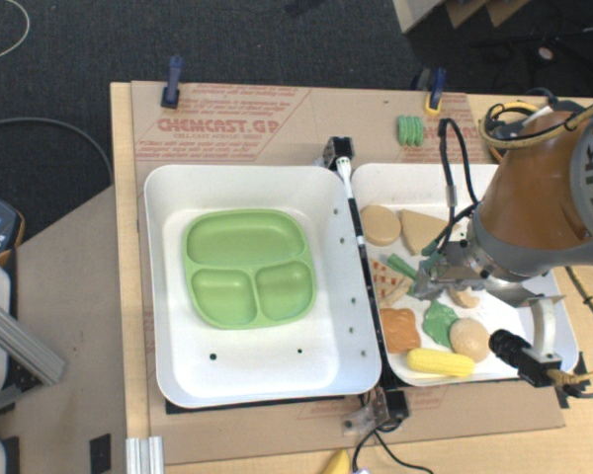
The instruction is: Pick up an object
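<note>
My gripper [437, 282] is down in the right bin [565, 339], among the toy food; whether it grips anything I cannot tell from here. Just near of it lie a green piece [439, 322] and an orange piece [398, 329], with a yellow corn cob [439, 363] nearest. The left bin [168, 265] holds a green divided plate [247, 268], probably where picks are dropped.

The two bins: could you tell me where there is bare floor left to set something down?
Left bin: bare white floor rings the green tray, widest along the near edge and near-right corner. Right bin: crowded; corn, an orange piece, green pieces and tan rounds pack it beneath the gripper. A bare strip runs along its far wall.
</note>
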`<action>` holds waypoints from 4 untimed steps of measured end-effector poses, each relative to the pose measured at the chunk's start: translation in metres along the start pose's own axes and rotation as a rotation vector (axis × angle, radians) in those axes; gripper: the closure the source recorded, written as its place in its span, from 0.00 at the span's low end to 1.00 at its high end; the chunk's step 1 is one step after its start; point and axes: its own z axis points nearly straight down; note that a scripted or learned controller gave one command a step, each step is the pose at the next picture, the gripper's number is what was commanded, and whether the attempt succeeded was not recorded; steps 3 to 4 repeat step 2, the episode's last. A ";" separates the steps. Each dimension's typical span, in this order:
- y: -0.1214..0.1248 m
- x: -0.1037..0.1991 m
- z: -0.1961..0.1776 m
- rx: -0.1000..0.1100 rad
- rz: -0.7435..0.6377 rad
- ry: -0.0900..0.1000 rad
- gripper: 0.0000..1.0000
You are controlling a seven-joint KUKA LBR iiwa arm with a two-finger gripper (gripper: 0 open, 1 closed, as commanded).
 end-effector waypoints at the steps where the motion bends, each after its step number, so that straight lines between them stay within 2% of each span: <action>1: 0.002 0.072 -0.085 -0.005 -0.004 0.002 1.00; 2: 0.006 0.124 -0.214 -0.011 -0.002 0.004 1.00; 4: 0.006 0.124 -0.214 -0.011 -0.002 0.004 1.00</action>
